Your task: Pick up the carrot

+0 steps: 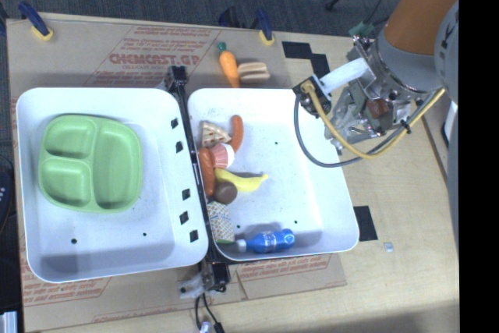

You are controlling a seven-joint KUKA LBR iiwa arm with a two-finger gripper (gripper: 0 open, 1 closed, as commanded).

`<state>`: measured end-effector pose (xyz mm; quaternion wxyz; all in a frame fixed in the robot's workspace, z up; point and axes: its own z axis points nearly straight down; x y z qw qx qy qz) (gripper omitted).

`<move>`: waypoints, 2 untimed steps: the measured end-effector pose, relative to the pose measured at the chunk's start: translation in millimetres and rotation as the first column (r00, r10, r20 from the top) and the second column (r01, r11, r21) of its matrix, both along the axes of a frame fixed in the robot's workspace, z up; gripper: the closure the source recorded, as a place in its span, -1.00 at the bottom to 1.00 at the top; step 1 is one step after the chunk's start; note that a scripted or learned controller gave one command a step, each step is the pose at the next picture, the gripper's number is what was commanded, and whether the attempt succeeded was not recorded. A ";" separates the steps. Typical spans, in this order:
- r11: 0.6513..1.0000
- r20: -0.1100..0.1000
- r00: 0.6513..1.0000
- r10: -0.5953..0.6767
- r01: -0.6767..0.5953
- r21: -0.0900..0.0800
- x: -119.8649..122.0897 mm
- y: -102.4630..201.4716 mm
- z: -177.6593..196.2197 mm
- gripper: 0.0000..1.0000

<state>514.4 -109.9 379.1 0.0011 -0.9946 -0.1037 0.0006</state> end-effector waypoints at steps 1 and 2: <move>0.995 -0.006 0.995 0.103 -0.103 0.002 -38.9 65.8 -120.9 1.00; 0.995 -0.005 0.995 0.103 -0.103 0.000 -38.7 65.2 -120.6 -1.00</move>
